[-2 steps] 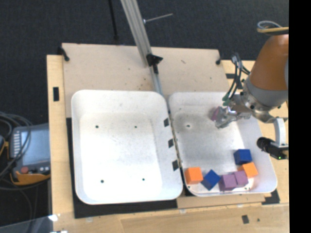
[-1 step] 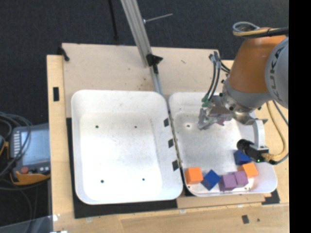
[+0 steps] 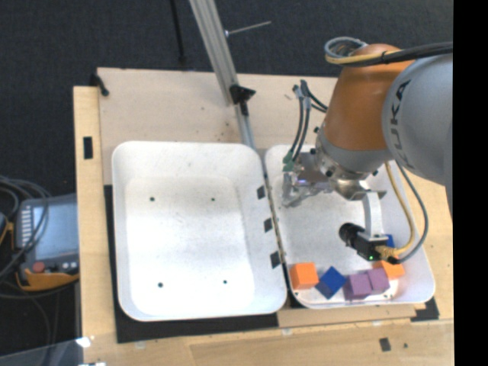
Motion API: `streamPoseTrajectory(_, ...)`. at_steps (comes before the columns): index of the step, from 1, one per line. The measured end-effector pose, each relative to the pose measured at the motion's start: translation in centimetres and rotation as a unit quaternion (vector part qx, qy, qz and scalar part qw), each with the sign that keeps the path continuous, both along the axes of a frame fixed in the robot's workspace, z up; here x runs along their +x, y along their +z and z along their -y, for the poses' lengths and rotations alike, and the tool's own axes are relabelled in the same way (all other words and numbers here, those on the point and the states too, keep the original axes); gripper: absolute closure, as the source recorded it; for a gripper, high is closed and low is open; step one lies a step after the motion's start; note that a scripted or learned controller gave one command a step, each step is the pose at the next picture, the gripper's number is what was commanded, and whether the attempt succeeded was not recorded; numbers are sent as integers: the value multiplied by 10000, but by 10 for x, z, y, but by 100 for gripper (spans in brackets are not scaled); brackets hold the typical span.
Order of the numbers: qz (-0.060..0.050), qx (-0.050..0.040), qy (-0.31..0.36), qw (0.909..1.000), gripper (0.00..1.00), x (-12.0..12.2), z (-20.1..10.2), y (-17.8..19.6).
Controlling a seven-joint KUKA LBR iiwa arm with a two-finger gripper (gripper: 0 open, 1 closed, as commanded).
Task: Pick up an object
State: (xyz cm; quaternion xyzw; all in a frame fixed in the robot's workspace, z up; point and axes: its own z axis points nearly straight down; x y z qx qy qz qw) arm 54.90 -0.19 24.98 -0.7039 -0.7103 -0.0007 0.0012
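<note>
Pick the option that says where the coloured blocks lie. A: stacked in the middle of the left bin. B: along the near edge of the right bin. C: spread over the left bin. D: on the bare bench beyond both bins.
B: the orange block, blue block and purple block sit in a row by the near rim of the right bin.

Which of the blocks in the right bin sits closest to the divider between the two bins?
The orange block. It lies at the left end of the row, beside the divider; the blue block and purple blocks sit farther right.
</note>
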Motion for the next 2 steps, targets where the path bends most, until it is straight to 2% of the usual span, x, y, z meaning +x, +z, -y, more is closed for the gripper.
streamPoseTrajectory(2,2,-13,-14,10000,100,6,-86,-9)
